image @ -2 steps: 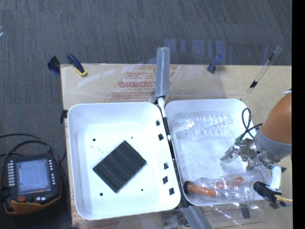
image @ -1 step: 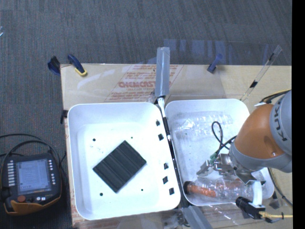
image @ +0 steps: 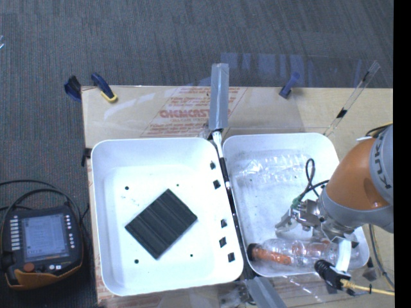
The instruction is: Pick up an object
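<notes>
A clear plastic bottle [image: 290, 251] with an orange neck lies on its side along the near wall of the right bin [image: 239, 172]. My gripper [image: 313, 233] hangs low just above and behind the bottle, at the bin's near right; the orange wrist band sits over it. A second crumpled clear bottle [image: 276, 169] lies toward the far side of the same bin. A black ribbed square pad [image: 161, 223] lies flat in the middle of the left bin [image: 103, 172].
A grey upright bar [image: 219, 101] stands behind the seam between the bins. Blue clamps [image: 103, 88] [image: 290, 82] grip the board's far edge. A teach pendant [image: 40, 239] rests on the floor to the left. A black cable [image: 310, 175] loops off the wrist.
</notes>
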You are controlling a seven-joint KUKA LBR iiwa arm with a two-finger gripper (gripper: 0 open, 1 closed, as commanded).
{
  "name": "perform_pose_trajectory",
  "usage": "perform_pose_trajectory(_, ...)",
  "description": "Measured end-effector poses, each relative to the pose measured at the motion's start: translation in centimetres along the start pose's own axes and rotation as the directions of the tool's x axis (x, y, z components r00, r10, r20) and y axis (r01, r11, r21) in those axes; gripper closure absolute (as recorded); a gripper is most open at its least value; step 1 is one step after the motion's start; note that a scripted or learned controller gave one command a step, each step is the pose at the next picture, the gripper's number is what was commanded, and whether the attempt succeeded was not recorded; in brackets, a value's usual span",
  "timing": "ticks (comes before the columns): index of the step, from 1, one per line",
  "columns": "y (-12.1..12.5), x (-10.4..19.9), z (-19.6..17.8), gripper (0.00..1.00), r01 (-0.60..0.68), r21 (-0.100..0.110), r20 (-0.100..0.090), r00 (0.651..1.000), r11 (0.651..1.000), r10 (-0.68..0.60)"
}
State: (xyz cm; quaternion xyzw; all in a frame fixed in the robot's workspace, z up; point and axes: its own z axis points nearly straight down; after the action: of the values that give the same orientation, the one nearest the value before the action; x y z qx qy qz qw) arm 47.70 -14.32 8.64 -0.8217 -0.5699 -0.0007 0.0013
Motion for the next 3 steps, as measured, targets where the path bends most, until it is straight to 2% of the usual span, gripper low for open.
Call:
perform_pose_trajectory(1, 5.0, -1.6, -3.9, 0.0, 0.094, 0.004, 0.002, 0.996, 0.996, -0.094)
perform_pose_trajectory(2, -0.5, 1.8, 0.1, 0.0, 0.261, 0.006, 0.0, 0.965, 0.965, -0.261)
perform_pose_trajectory(3, 9.1, 3.8, 0.1, 0.0, 0.225, 0.003, 0.002, 0.974, 0.974, -0.225)
